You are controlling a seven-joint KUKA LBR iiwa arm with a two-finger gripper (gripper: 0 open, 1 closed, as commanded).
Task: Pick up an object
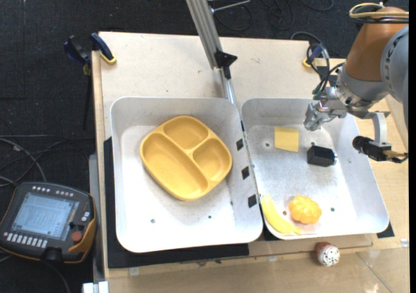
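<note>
The step in hand looks like the approach to a grasp: the grey arm with its orange band [376, 51] reaches in from the right, and its two-finger gripper [313, 120] hangs over the far part of the right-hand shallow white bin [354, 184], apart from everything in it; whether it is parted or closed cannot be told. To do this well, I judge it should settle on the nearest piece, centre over it, come straight down and close across its narrower sides, staying off the bin wall. The left-hand shallow white bin [130, 220] bears a large yellow plastic plate with three compartments [186, 156], lying flat near its middle, too broad for an easy pinch. In the right bin, the curved yellow banana-shaped toy [275, 217] lies at the near left corner, just beside a round orange-yellow lumpy fruit-like object [305, 210]. The pale yellow flat square block [286, 140] lies just beside and below the gripper, and is the likely target: matte, low, straight-edged. The small black blocky object [320, 155] sits near it to the right.
</note>
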